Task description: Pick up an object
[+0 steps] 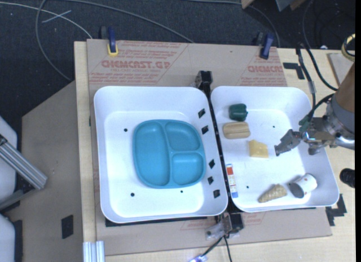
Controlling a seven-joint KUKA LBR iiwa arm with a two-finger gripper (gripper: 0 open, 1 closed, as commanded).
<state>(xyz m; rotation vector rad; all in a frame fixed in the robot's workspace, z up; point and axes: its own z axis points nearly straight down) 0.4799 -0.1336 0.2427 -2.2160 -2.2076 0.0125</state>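
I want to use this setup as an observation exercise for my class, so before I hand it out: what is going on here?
A robot arm reaches in from the right over the right bin, and its gripper hangs above the bin floor with nothing visibly between its fingers. Lying in that bin are a green object, a tan block, a pale yellow wedge, a tan cone and a small white cylinder. The left bin holds a blue divided plate. Nothing has been picked up yet.
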